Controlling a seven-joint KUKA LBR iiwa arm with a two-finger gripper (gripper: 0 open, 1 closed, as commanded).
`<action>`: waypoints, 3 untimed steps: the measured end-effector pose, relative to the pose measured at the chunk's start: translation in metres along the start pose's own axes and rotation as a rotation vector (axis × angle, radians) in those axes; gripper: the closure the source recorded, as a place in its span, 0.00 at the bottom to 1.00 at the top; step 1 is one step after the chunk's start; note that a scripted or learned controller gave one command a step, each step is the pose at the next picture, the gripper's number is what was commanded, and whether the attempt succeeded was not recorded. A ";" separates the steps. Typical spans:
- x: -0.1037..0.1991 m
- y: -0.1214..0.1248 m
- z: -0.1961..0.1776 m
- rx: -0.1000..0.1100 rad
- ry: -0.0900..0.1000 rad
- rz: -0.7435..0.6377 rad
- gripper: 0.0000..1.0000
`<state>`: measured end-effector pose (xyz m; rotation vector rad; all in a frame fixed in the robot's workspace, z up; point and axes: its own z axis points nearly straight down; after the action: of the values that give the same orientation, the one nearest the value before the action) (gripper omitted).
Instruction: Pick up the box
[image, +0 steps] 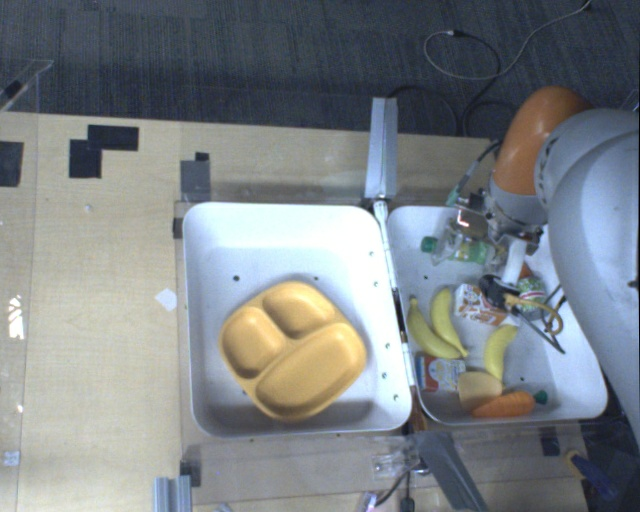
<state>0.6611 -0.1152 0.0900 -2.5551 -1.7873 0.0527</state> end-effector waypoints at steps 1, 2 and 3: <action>0.027 -0.029 -0.096 -0.044 0.018 0.084 0.00; 0.030 -0.001 -0.020 -0.055 0.012 -0.099 0.00; 0.019 -0.008 -0.014 -0.066 0.007 -0.290 0.00</action>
<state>0.6609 -0.0943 0.1041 -2.3031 -2.1697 -0.0208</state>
